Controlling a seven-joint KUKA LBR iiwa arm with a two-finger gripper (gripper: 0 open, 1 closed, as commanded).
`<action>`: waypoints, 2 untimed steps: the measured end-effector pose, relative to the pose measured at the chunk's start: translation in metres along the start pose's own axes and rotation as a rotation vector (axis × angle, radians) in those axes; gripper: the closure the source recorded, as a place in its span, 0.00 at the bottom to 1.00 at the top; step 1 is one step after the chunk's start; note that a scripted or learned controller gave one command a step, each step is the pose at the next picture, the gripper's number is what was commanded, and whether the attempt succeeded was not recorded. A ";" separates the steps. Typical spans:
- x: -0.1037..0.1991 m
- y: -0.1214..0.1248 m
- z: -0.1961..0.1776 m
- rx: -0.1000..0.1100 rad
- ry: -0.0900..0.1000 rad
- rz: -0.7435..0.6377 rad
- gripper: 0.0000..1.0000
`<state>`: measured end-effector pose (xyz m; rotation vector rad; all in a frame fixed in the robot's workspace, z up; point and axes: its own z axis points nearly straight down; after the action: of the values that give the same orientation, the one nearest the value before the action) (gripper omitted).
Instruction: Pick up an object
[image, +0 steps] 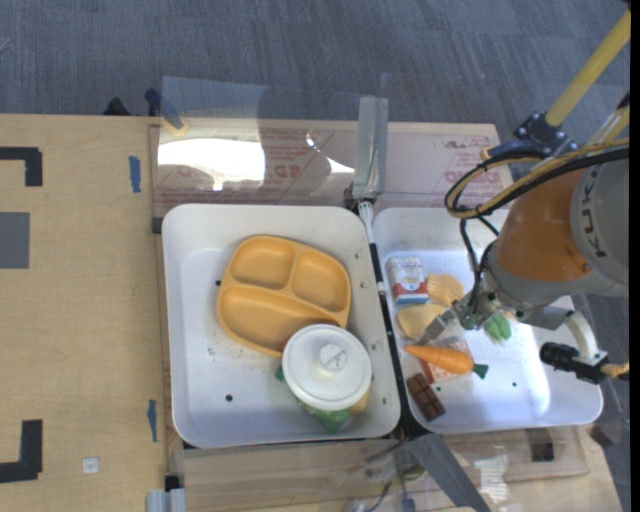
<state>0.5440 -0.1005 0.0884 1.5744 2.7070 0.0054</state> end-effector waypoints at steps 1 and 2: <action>0.000 0.000 0.000 0.000 0.000 0.000 0.00; -0.017 0.032 0.001 0.001 0.001 0.022 0.00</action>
<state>0.5803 -0.0997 0.0881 1.6049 2.6913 0.0051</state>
